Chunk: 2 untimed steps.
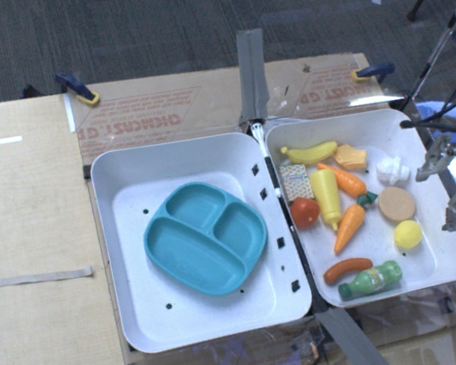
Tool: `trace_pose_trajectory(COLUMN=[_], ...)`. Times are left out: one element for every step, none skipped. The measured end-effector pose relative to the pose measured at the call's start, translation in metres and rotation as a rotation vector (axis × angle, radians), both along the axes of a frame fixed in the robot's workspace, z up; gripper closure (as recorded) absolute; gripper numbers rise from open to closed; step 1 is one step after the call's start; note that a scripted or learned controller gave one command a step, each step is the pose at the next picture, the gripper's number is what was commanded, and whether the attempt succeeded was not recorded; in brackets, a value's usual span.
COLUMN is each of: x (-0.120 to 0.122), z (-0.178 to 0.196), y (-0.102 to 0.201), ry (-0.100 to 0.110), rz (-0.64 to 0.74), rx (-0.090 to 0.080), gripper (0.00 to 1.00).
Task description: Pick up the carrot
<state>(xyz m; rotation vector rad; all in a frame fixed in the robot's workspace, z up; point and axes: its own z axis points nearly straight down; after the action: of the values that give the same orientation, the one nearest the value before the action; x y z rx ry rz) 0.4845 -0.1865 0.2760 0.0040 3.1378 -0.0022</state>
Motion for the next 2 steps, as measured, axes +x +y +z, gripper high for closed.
trace_pose_trajectory(x=[0.010,0.056], z=[-0.123,-0.184], y=[0.039,0.068], ry=[0.001,0.000], rz=[0.022,-0.055], rx=[0.001,0.001], gripper=[0.00,0.00])
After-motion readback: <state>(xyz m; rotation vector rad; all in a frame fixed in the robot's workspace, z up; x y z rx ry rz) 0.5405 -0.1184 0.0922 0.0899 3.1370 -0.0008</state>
